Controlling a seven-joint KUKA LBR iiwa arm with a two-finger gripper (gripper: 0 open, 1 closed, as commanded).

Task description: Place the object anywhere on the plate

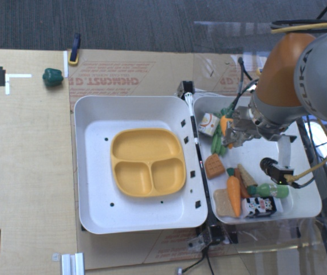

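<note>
The yellow three-compartment plate [148,161] lies in the left white bin [89,171] with nothing on it. My gripper [235,132] hangs low over the upper left part of the right bin [300,208], under the grey wrist and orange band. Just left of it are a small orange and green toy vegetable [224,122] and a long green pod [216,144]. I cannot make out whether either touches the gripper. A white carton [208,123] lies next to them by the bin's left wall.
Lower in the right bin lie a brown cracker [213,166], a large carrot [234,195], a bread slice [223,203], a green-capped bottle [270,191] and a black-and-white box [260,207]. A green object [52,77] sits on the bench at far left.
</note>
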